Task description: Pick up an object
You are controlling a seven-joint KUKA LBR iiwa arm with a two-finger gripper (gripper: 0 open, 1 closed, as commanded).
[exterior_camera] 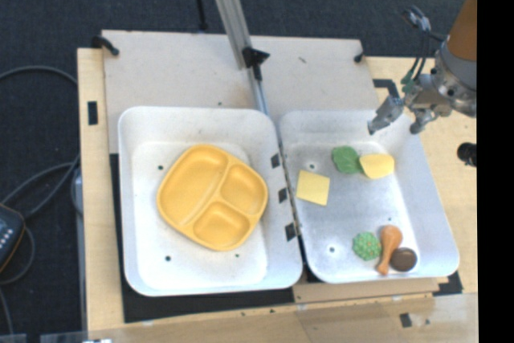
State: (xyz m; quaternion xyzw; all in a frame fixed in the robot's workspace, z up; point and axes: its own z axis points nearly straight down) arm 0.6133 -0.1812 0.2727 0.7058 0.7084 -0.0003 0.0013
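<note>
Claw (399,118) open above green ball (346,159)

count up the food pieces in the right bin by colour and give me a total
Yellow: 2, the square slice and the rounded piece.
Green: 2, one beside the rounded yellow piece, one near the drumstick.
Brown: 1, the drumstick.
Total: 5

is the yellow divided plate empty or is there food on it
Empty. The yellow divided plate in the left bin shows three bare compartments; the food pieces all lie in the right bin.
</note>
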